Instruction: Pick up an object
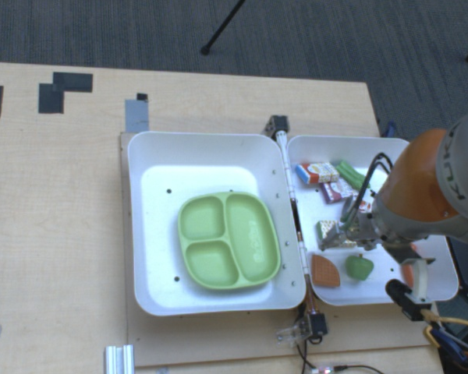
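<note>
My gripper (pixel 348 237) is low in the right bin (pixel 444 287), below the grey arm with its orange band. It hovers at a small pale green-printed packet (pixel 326 230), and I cannot make out whether it touches it. Just below the gripper lies a round green object (pixel 359 268), with a brown-orange piece (pixel 325 272) to its left. Further back lie a red, white and blue box (pixel 317 172), a long green item (pixel 349 173) and a purple packet (pixel 335 192). An orange item (pixel 408 273) peeks out beside the arm.
The left bin (pixel 152 209) holds a light green three-compartment plate (pixel 228 241). A divider rail (pixel 291 201) runs between the two bins. The arm covers the right half of the right bin.
</note>
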`<state>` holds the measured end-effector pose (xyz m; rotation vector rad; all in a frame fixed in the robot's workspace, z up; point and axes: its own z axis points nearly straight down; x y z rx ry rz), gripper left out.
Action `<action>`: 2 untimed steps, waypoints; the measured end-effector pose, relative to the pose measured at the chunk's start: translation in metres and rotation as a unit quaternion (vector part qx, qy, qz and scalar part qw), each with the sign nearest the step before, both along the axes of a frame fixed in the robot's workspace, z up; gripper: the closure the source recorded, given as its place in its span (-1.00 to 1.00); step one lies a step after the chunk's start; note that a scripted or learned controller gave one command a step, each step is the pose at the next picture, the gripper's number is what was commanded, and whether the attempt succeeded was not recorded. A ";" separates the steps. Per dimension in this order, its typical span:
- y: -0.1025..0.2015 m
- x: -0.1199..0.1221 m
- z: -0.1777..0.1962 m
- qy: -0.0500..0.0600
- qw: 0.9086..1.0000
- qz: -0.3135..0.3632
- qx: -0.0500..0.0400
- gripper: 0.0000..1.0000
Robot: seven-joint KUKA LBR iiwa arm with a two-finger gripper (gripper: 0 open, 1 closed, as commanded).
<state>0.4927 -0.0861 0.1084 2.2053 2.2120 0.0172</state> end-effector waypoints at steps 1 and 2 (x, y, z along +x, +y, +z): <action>-0.001 -0.004 -0.022 0.007 1.000 -0.001 0.002 -1.00; -0.001 -0.002 -0.010 0.004 1.000 0.000 0.002 1.00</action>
